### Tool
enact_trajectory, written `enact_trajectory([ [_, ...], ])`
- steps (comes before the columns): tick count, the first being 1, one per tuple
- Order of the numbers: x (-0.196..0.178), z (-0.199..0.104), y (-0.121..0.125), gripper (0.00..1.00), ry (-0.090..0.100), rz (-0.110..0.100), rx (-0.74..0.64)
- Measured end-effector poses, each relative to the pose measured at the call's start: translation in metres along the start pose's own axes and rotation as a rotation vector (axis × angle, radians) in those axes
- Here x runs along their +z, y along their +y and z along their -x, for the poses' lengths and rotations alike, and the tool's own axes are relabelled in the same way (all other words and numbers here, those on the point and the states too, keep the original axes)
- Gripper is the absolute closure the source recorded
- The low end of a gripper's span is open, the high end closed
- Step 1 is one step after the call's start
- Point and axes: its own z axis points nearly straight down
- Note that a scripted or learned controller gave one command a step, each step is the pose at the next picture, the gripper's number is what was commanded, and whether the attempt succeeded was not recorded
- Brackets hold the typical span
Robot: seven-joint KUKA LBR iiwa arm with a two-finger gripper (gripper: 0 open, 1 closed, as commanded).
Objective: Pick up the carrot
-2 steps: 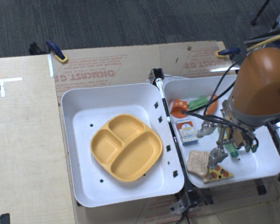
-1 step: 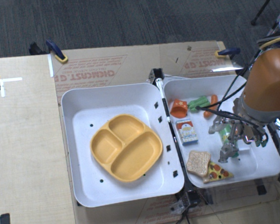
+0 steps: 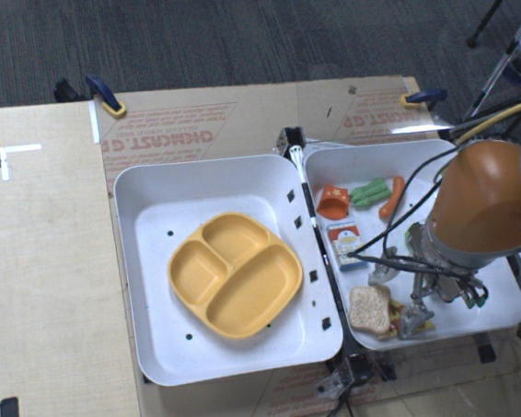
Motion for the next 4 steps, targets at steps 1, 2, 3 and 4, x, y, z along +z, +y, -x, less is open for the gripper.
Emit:
enact_trajectory([
  [1,0.000,0.005,0.006,0.00,0.001,0.001,0.128],
  [2,-0.230,0.052,0.044,0.00,-0.003,0.000,0.345],
  [3,-0.099,0.016,0.069,0.00,0.003,-0.001,0.560],
  [4,-0.099,0.029,0.147,0.00,0.002,-0.001,0.787],
])
